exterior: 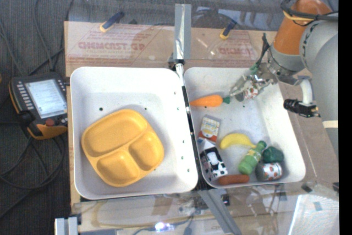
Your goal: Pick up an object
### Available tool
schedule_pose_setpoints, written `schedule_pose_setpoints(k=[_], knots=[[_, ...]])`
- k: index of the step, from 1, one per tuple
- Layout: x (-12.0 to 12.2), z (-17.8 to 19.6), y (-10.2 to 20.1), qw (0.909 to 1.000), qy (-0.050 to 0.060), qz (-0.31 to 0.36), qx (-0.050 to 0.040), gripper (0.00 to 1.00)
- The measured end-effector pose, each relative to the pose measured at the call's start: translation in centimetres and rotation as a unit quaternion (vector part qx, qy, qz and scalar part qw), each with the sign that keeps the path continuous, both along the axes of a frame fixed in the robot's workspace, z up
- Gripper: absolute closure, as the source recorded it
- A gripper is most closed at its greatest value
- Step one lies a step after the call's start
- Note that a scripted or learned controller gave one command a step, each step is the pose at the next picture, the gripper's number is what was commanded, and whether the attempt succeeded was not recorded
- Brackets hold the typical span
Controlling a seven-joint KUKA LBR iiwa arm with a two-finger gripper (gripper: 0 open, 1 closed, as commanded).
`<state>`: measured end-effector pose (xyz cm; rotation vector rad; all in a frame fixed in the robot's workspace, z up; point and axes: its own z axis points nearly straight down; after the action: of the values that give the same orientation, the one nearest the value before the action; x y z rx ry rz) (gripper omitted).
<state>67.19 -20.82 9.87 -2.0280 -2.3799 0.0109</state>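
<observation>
Toys crowd the right bin (pixel 294 143), and that is why the gripper (pixel 248 87) hangs low over its far side. Just beside it, toward the divider, lies a carrot (pixel 207 100), the closest candidate; I judge it the likely target, though nothing sits between the jaws and I cannot tell how wide they stand. Nearer the front edge lie a card (pixel 209 128), a banana (pixel 236 140), a green bottle (pixel 252 158), a can (pixel 268 171), a sausage (pixel 233 179) and a black-and-white toy (pixel 212 161), packed close together. The left bin (pixel 88 82) holds a yellow tray (pixel 122 146), perhaps a drop place. No pick is made yet.
</observation>
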Motion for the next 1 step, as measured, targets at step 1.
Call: schedule_pose_setpoints(k=[1], knots=[[-3.12,-0.46,1.19,0.9995,-0.018,0.026,-0.0072,1.00]])
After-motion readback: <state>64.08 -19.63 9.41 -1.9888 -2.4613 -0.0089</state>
